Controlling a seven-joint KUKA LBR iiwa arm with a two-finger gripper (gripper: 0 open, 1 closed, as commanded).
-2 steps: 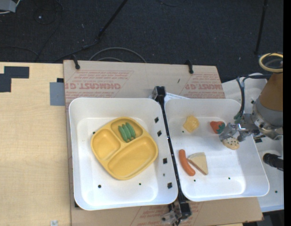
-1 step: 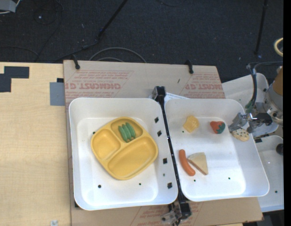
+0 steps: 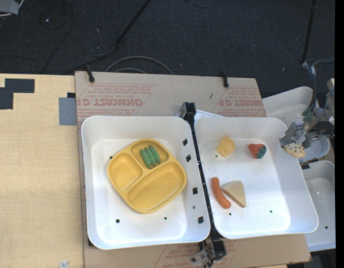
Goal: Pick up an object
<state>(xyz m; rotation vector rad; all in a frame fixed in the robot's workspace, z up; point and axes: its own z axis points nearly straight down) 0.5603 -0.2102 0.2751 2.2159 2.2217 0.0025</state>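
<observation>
Over the right white bin's [image 3: 283,205] far edge, I'm lifting steadily — the gripper [image 3: 296,144] is pinching a pale round dotted cookie [image 3: 295,149].

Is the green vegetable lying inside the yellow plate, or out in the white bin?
Inside. The green vegetable lies in the small upper compartment of the yellow plate, which sits in the left bin; the plate's other two compartments hold nothing.

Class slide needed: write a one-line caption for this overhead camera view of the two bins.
Gripper holding a spotted yellow piece at the right bin's edge; yellow tray with green beans in the left bin.
</observation>
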